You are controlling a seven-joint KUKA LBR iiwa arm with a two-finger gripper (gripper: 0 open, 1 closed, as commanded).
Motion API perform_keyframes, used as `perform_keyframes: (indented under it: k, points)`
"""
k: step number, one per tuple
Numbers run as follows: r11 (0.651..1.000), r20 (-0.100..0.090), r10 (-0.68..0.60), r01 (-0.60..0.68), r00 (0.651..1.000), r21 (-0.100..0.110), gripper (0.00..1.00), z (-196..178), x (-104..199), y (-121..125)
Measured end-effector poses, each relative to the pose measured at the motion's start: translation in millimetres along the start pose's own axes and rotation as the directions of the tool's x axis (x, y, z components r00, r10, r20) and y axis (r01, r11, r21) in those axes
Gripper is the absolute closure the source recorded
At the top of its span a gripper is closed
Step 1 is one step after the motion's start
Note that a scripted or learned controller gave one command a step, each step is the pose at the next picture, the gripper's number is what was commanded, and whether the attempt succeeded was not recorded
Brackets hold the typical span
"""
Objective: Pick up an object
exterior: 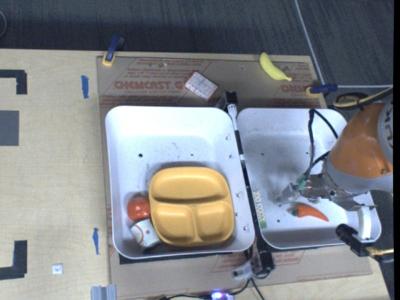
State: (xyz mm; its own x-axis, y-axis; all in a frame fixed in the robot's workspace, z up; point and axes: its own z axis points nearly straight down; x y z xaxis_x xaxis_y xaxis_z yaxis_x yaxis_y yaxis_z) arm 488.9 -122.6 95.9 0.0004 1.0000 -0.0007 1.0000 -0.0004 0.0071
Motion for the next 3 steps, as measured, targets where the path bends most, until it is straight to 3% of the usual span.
perform_keyframes:
  k: [1, 2, 3]
  points:
    - [1.0, -0.001, -0.001, 0.001, 1.0, 0.004, 0.0, 10, 30, -8]
    - [1.0, -0.001, 0.0, 0.0, 1.0, -0.001, 1.0, 0, 30, -7]
    - [1.0, 0.001, 0.0, 0.0, 1.0, -0.005, 1.0, -10, 30, -5]
